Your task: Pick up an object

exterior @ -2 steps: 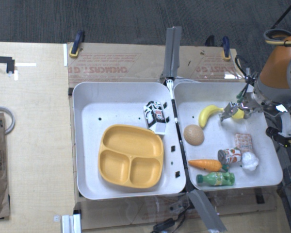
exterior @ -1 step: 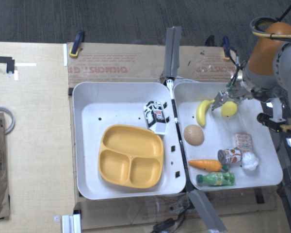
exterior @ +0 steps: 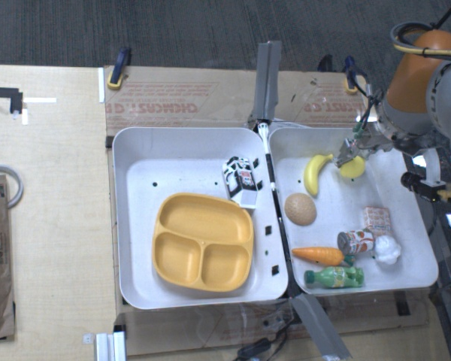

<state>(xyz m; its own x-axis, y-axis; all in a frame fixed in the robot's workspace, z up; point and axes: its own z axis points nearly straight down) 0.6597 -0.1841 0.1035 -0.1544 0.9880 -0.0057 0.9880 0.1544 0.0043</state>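
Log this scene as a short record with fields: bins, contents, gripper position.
left bin: yellow divided plate, small black-and-white carton
right bin: banana, lemon, brown egg-shaped item, carrot, green bottle, can, pink box, white ball
gripper: at the lemon, right bin's far side

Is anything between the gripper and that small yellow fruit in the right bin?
Nothing visible. The gripper sits right at the small yellow fruit, near the right bin's far wall. The banana lies just beside it toward the divider, off the approach but close.
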